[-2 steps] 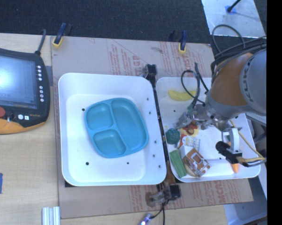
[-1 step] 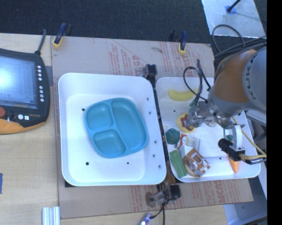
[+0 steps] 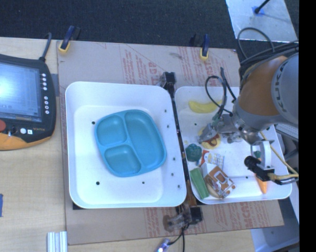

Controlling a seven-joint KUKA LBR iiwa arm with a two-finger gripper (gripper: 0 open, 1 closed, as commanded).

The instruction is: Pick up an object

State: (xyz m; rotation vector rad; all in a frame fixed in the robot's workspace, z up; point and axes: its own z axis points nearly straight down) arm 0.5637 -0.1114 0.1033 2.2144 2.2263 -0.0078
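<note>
A: Two bins in the overhead view. Where's the gripper (image 3: 214, 132)?
B: Down in the right bin (image 3: 237, 159), upper-middle area. The arm (image 3: 263, 93) reaches in from the right and covers that bin's top right corner.
A: Grip state?
B: Can't tell. The wrist blocks the tip from this angle, so no read on wide or narrow, or on whether it holds anything.
A: Nearest thing?
B: A small tan-orange item (image 3: 209, 139) sits right at its lower left edge. Touching or not, can't tell. A yellow banana-shaped piece (image 3: 202, 107) lies toward the bin's back wall, apart from the gripper.
A: Other candidates?
B: Mostly along the right bin's left and front sides. A round dark-green thing (image 3: 193, 152) is near the left wall, with a small white card (image 3: 214, 157) beside it. A long light-green piece (image 3: 197, 181) is below, with a brown-and-white packet (image 3: 220, 182) touching it. A small orange piece (image 3: 263, 186) is near the front right corner.
A: Left bin (image 3: 84, 106)?
B: One blue divided plate (image 3: 130, 142), three compartments, flat mid-bin, slightly rotated.
A: Obstructions?
B: Items crowd the right bin's left wall. A teach pendant (image 3: 18, 106) sits at bench left, well apart.
</note>
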